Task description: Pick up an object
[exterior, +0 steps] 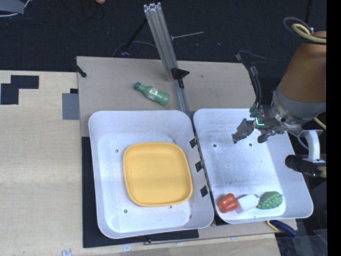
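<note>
Your claw (250,134) hangs over the upper part of the right bin (234,164), its two fingers (241,133) spread apart with nothing between them. Candidate objects lie along that bin's near edge, well apart from the claw: a red pepper (228,202), a white piece (247,202) just beside it, and a green bumpy item (270,200) toward the near right corner. The left bin (106,143) carries a yellow plate (157,173) at its centre. A green bottle (152,93) lies on its side on the tabletop (106,84) beyond the left bin's far edge.
</note>
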`<state>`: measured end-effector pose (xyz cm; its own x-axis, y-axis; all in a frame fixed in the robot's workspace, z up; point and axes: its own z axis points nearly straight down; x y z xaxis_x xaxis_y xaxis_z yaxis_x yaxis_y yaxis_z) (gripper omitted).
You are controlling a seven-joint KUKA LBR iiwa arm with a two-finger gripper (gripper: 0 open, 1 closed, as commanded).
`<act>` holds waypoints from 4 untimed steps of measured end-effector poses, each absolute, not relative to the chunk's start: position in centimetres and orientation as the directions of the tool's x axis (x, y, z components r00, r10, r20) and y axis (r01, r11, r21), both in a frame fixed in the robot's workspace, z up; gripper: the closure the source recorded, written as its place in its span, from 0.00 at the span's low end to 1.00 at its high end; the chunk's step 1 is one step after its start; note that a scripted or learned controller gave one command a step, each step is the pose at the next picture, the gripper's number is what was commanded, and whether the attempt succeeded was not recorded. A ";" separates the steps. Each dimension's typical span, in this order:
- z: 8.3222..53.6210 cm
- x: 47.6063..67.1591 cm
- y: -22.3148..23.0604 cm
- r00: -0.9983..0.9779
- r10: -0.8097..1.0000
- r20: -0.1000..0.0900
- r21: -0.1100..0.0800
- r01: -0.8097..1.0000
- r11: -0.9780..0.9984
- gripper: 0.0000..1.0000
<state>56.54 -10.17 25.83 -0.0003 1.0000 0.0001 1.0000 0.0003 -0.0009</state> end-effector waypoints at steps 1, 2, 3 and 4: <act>25.8 56.5 -10.2 0.000 1.000 0.000 -0.001 1.000 0.000 0.00; 19.5 56.4 -10.2 -0.001 1.000 0.001 -0.006 1.000 0.001 0.00; 13.3 55.8 -10.4 -0.001 1.000 0.001 -0.006 1.000 0.001 0.00; 9.2 55.9 -10.3 -0.001 1.000 0.000 0.001 1.000 0.001 0.00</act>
<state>55.87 -10.35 9.15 -0.0009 1.0000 -0.0001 1.0000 0.0009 0.0009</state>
